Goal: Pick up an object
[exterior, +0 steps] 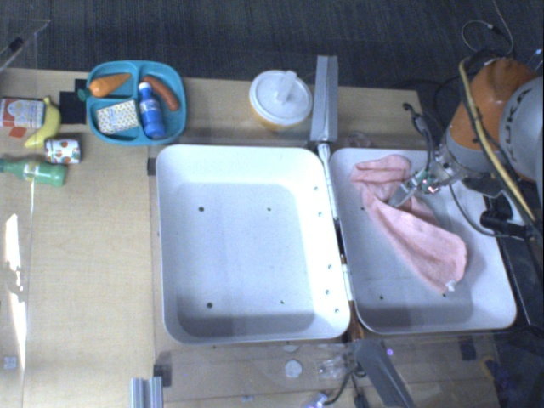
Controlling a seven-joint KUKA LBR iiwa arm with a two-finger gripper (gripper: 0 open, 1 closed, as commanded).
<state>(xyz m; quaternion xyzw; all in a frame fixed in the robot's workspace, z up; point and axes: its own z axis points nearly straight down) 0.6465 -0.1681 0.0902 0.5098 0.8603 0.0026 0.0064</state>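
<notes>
A pink cloth point(418, 236) lies crumpled in the right bin point(489, 300), stretching from the bin's back left toward its front right. My gripper point(411, 187) is low over the cloth's upper part, reaching in from the right. It is open, with one finger point(399, 196) pressed against a fold of the cloth and the other further back. The cloth lies flat on the bin floor and is not lifted.
The left bin point(242, 245) sits beside the right one, with a metal divider post point(323, 100) at the back between them. A white lidded cup point(280, 99), a blue tray of toy food point(136, 102), a banana point(44, 124) and small items stand on the bench.
</notes>
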